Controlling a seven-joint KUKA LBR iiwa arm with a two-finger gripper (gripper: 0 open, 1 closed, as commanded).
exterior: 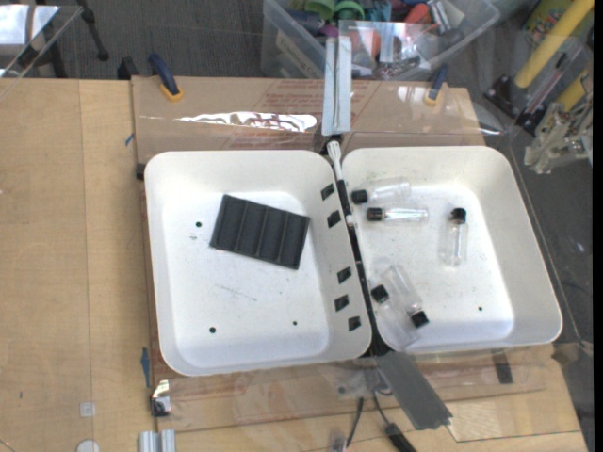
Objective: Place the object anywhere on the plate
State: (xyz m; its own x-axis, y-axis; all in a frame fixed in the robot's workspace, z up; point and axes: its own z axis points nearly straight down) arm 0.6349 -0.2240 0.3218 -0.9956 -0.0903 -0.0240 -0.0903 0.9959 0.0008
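Risk: the clear plastic vials with black caps are round and slick, so they could roll or slip out of a pinch. Right white bin (528,252) held several: one vial (454,237) at 3 o'clock, two at 12 (394,192), two at 6 (400,288). Left white bin (170,281) held the dark ribbed rectangular plate (260,231), near centre. Tool state: cannot tell.
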